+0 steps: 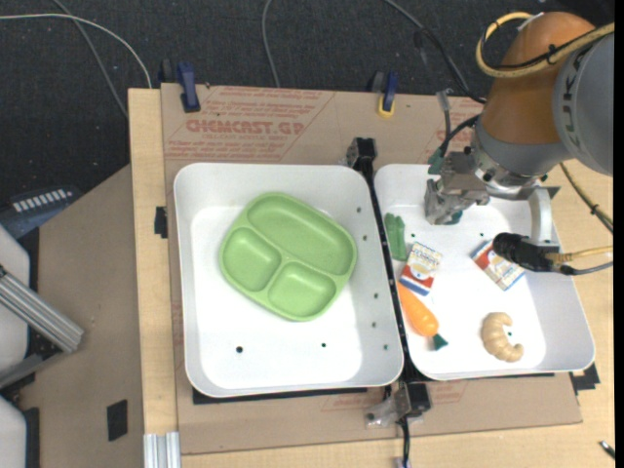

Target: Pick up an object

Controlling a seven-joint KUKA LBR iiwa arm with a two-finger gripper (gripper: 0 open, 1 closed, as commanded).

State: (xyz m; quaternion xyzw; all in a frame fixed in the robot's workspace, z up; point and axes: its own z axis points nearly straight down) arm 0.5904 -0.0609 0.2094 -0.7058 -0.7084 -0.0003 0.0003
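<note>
My gripper (446,210) hangs over the back part of the right bin (556,354), with nothing visible between its fingers. Below it and to the left lie a green stick-like piece (395,235), a small white, red and blue carton (420,266) and an orange carrot (421,315). A second small carton (496,265) lies to the right of the gripper, partly behind a black part of the arm. A tan croissant (501,336) rests near the bin's front right.
The left bin (195,339) holds a green three-compartment plate (289,253). A black divider clamp (363,152) sits between the bins at the back. Cables trail from the arm at the right, and cardboard lies under both bins.
</note>
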